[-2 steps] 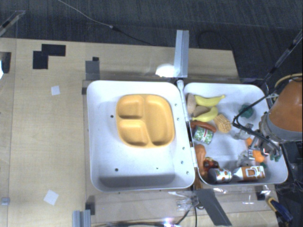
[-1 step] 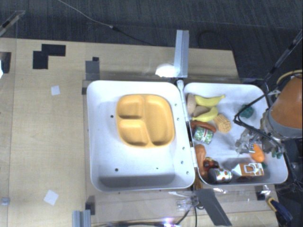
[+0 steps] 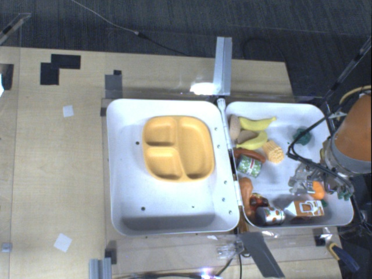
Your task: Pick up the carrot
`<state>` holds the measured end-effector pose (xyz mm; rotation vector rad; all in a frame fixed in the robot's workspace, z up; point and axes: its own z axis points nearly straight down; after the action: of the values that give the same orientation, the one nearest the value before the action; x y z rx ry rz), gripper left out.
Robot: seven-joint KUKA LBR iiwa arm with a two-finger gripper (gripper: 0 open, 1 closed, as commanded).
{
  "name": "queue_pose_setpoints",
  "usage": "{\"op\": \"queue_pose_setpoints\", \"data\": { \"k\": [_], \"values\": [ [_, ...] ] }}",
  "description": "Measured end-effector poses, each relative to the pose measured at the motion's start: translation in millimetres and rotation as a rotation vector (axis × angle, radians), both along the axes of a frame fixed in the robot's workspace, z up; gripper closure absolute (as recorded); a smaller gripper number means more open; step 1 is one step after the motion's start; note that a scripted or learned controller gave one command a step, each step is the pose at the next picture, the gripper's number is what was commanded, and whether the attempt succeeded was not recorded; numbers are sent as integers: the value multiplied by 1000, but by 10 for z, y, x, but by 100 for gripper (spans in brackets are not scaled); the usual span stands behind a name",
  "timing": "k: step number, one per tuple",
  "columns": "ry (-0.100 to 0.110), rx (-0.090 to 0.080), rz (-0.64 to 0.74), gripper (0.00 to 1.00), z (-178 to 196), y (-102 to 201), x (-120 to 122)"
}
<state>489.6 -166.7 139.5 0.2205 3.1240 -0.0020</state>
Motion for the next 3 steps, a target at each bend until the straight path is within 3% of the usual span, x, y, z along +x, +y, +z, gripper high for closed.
{"op": "queue_pose_setpoints", "data": {
  "k": [1,2,3],
  "values": [
    [0,-1,190,100,61,129,6],
    [3,-3,663,100,-343,163,101],
    [2,-7,803,100,-401,-396,82]
  ]
}}
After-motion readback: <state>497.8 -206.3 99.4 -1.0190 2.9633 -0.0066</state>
